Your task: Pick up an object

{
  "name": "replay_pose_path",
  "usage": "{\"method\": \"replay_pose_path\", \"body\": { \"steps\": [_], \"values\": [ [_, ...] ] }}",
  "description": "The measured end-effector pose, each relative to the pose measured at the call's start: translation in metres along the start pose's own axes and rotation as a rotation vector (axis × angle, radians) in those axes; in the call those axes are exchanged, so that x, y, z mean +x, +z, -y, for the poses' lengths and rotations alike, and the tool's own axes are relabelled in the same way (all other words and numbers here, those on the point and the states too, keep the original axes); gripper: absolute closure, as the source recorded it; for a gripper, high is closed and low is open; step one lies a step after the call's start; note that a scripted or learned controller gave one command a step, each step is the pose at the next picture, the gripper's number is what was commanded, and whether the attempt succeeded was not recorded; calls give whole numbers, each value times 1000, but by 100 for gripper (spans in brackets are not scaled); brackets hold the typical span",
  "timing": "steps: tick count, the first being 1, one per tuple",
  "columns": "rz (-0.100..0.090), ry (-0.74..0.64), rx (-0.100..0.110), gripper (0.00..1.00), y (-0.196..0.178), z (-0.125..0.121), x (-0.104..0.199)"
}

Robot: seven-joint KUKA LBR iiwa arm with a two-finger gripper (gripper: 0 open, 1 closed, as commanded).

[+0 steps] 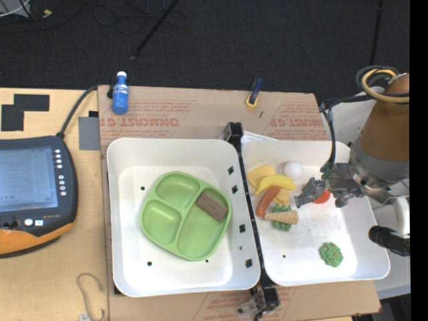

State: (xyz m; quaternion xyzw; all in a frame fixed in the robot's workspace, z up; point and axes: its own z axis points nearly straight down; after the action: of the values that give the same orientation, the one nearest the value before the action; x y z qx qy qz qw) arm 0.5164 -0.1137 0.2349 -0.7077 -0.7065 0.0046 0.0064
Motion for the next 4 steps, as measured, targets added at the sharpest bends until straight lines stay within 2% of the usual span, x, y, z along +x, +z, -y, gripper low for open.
{"method": "replay_pose_path", "body": {
  "steps": [1,3,4],
  "values": [
    [1,-2,-12,0,-7,-2,0],
    [0,-2,-7,0,83,-5,-6],
    [-1,3,-7,0,133,-6,3]
  ]
}}
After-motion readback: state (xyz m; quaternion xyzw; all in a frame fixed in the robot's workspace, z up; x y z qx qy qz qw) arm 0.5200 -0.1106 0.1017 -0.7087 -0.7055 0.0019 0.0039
